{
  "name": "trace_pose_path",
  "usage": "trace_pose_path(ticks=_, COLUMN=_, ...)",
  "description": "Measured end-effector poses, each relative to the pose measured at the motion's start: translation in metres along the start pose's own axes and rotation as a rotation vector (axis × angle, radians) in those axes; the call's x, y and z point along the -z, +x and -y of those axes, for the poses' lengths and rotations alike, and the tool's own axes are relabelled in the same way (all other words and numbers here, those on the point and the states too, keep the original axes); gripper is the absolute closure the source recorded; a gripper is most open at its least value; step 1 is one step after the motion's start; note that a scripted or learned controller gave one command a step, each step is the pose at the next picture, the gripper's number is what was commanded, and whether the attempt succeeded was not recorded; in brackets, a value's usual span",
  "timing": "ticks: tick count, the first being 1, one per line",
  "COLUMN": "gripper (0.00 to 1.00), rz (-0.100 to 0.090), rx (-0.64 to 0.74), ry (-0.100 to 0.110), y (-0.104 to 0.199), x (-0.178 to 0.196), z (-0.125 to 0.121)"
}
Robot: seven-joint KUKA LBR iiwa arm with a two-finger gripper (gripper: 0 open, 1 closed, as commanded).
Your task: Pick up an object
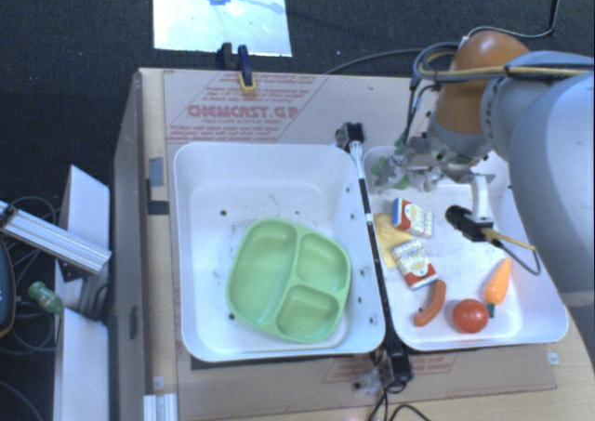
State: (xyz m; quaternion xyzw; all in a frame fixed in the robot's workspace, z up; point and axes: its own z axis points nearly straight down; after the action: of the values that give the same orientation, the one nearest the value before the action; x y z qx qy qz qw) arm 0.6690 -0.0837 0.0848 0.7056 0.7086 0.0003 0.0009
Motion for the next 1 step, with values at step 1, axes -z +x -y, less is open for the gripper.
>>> trace_pose_path(ticks=1, gripper=0.0, rz=0.0, rx=-0.003, ry=-0.001, y=-0.0129, x=0.0005, z=-0.0001)
